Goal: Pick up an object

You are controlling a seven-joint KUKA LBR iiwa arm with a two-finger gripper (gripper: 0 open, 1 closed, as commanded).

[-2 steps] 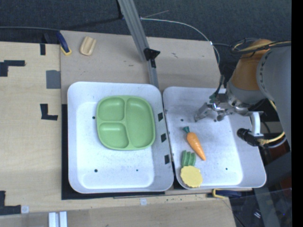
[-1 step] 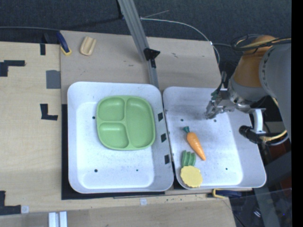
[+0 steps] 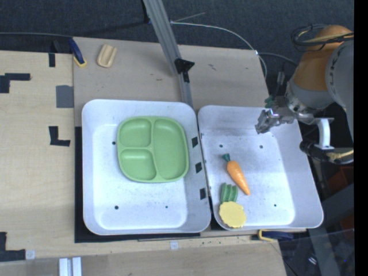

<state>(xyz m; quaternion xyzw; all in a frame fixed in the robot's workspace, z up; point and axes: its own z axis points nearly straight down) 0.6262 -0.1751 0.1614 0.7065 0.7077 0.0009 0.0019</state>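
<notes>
Claw is hovering over the far right part of the right bin, near its back wall, coming in off the grey arm from the right. Nothing is sitting between the tips; from this angle I cannot tell if they're apart or together.

Candidates are all lying in the right bin, toward its left side:
- carrot: nearest one, lying nearer the camera and to the view's left of the claw, well apart from it. Long axis is running diagonally, green top pointing up-left, tip pointing down-right toward the bin's front.
- corn cob: further down, almost at the front-left corner, green husk end up, yellow end resting by the front wall. Just beside the carrot tip; touching or not, can't say.

Left bin is carrying a green divided plate: flat, poor grasp target, and farther off.

My read: carrot is looking like the pick. The move is turning on a down-left translation in view, then descending. Closing across the carrot's short axis means aligning the claw's closing direction perpendicular to that diagonal. Risk: corn sitting close to the tip, so I'd be aiming mid-body.
</notes>
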